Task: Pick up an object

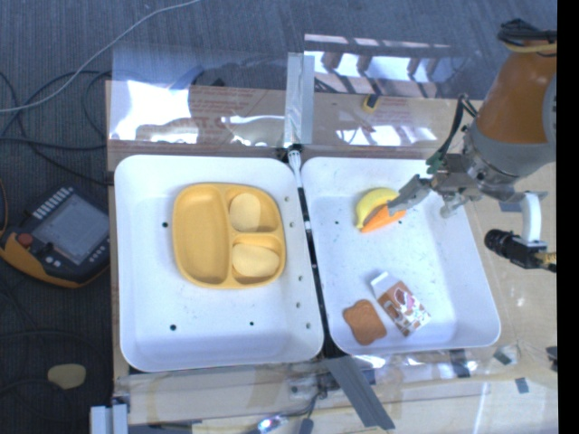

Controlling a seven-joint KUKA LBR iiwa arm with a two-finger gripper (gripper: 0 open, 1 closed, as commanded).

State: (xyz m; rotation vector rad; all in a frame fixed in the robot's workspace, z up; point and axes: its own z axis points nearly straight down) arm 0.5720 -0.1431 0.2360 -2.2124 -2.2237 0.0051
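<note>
In the right bin [452,269] a yellow banana-shaped piece [371,202] lies with an orange carrot-like piece [383,217] against it, near the bin's back. A brown toast-shaped piece [363,322] and a small printed packet [403,306] lie near the front. My gripper [430,200] hangs over the back right of this bin, open. Its left finger [409,193] reaches down to the orange piece's right end; the right finger [450,208] stands apart over bare bin floor. Nothing sits between the fingers.
The left bin [145,315] holds a yellow divided plate [204,233] with two pale round items in its right compartments. A raised divider [308,242] separates the bins. A handheld pendant [54,238] lies on the floor at far left.
</note>
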